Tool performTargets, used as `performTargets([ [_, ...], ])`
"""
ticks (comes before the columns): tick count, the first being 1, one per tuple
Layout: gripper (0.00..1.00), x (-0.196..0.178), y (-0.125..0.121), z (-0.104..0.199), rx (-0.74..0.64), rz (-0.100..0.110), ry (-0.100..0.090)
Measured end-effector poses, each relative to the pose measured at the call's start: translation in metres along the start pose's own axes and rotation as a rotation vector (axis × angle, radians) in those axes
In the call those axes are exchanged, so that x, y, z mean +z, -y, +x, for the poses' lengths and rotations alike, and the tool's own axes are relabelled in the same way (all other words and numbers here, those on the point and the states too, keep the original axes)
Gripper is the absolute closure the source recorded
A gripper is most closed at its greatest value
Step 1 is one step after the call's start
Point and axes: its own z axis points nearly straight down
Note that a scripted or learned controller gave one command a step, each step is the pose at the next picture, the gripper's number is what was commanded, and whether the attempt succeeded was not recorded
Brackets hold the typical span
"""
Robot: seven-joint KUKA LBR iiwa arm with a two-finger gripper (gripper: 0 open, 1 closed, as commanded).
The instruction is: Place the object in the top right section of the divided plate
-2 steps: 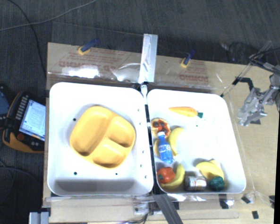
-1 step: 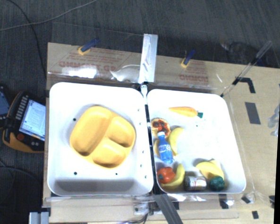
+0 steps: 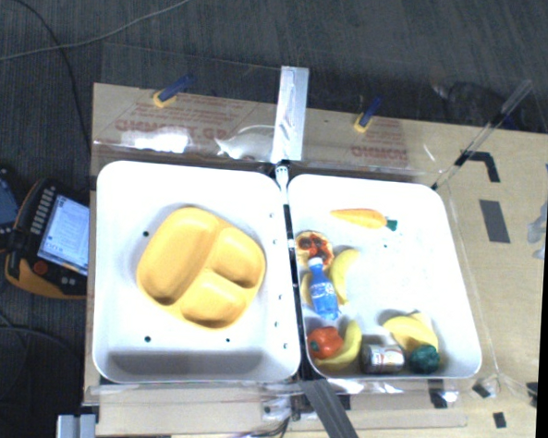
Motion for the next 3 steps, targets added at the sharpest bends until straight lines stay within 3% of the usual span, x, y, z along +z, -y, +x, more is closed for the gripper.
performTargets([
  [1, 1.0, -0.01, -0.001, -0.003, -0.001, 0.003, 0.007],
  [2, 1.0, 0.012, -0.052, -0.084, -0.246, -0.007, -0.007],
  [3, 1.0, 0.011, 0.001, -0.016, -0.278, -0.006, -0.009],
])
